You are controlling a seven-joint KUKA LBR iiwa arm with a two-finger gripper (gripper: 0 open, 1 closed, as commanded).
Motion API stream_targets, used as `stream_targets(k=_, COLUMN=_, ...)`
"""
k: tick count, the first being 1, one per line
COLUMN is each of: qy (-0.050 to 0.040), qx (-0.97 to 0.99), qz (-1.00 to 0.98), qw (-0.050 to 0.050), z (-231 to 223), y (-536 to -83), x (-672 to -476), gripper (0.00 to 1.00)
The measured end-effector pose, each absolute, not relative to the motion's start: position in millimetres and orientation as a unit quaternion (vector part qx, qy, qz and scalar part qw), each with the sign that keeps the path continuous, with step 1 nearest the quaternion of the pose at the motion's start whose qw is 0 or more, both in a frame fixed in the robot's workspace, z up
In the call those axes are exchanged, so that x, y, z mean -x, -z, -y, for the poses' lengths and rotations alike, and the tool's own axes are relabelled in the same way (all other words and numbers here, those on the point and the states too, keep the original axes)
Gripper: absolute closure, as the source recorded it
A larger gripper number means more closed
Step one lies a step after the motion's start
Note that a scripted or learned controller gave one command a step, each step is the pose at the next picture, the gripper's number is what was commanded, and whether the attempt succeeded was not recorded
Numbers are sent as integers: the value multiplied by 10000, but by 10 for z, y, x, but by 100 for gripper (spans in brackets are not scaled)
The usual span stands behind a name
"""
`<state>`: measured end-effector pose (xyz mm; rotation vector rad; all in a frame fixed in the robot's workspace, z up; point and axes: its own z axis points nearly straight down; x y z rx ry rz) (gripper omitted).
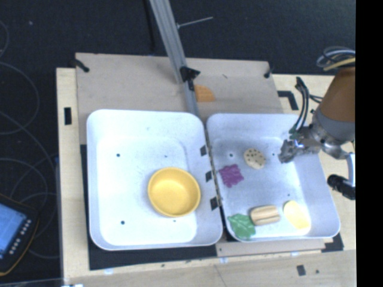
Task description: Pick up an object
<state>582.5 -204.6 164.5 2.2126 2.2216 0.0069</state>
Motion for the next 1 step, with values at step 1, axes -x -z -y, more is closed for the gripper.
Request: stream_targets(k=1, qy=-21, qx=-7055, qz=-7087, qw=41, z=2124, y=-2274, x=-5819, gripper=100)
